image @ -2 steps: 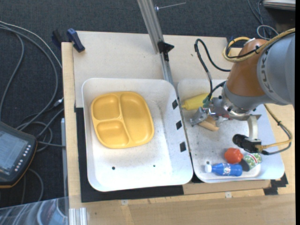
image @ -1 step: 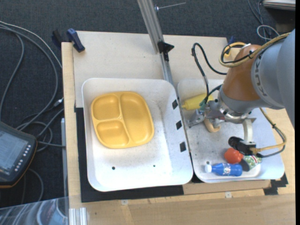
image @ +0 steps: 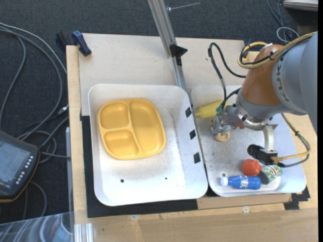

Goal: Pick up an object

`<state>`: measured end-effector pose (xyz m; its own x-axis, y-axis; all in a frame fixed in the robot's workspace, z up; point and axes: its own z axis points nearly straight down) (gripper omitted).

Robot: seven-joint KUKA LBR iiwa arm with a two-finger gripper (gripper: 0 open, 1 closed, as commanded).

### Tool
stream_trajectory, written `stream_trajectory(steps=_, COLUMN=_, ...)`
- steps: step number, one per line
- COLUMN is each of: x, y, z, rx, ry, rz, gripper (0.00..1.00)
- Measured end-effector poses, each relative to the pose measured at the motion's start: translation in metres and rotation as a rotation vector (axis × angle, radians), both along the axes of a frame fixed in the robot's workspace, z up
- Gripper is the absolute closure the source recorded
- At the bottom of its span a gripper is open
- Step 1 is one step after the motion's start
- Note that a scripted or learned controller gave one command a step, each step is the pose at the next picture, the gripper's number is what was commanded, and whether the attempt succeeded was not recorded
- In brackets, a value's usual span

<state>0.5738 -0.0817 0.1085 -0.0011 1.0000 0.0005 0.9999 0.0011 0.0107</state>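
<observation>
In the right bin (image: 212,158), my gripper (image: 220,128) points down near the bin's upper left part. A small tan round object (image: 223,136) lies right under its tip; whether it is gripped cannot be made out. A yellow banana-like object (image: 207,110) lies just up and left of the gripper, against the bin's left wall. Along the bin's front edge sit a red object (image: 251,167), a blue and white bottle (image: 243,182) lying on its side, and a small green, white and red object (image: 271,173).
The left bin (image: 101,180) holds a yellow divided plate (image: 132,128) in its upper left area. A metal pole (image: 164,21) slants up from between the bins. Cables run over the floor at left.
</observation>
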Motion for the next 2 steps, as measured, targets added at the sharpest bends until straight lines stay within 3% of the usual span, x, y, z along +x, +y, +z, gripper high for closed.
stream_trajectory(steps=2, x=0.01, y=-0.006, z=0.108, rx=-0.001, ry=0.004, rz=0.0, gripper=1.0)
